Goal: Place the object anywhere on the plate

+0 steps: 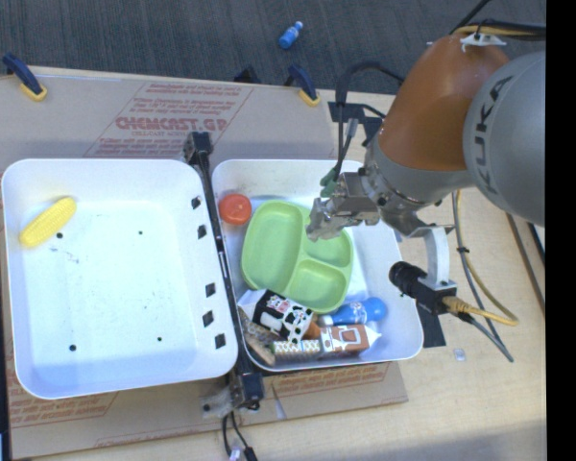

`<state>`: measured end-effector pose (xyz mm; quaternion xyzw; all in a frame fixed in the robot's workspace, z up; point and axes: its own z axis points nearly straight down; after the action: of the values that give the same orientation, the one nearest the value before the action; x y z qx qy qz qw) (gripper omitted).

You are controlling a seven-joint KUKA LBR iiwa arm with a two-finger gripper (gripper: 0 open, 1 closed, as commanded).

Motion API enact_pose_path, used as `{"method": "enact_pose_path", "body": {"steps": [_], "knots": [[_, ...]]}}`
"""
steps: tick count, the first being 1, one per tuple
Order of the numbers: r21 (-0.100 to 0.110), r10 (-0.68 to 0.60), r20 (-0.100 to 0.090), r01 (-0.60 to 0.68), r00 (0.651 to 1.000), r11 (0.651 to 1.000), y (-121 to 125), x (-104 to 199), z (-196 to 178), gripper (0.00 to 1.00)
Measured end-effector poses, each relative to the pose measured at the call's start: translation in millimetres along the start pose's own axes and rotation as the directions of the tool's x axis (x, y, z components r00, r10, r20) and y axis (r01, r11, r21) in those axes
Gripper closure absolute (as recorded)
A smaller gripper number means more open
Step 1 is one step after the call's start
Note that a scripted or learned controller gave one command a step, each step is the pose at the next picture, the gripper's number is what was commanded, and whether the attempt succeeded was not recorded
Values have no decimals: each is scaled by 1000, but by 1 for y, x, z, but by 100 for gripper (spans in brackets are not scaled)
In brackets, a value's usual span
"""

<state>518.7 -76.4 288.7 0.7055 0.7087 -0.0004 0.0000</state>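
step: drop onto plate, probably | lime-green divided plastic plate (pixel 290 248) mid right white bin (pixel 396 339) | gripper (pixel 326 215) over plate's far-right rim, can't tell open or holding | yellow plastic corn cob (pixel 48 221) far-left corner of left bin (pixel 106 377) | tip: centre over a compartment, release low

Smooth, faintly glossy white plastic is seen in both bins (pixel 106 373), and matt green plastic in the divided plate (pixel 288 248). A waxy yellow sheen is shown by the toy corn (pixel 48 221) at far left. Plain brown cardboard (pixel 173 118), matt and printed in red, is laid beneath. Satin grey and orange casing is worn by the arm (pixel 461 104)
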Motion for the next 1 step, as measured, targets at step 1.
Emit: {"method": "enact_pose_path", "body": {"steps": [1], "knots": [[-1,-1,0,1,1000,1000,42,-1,-58,100]]}}
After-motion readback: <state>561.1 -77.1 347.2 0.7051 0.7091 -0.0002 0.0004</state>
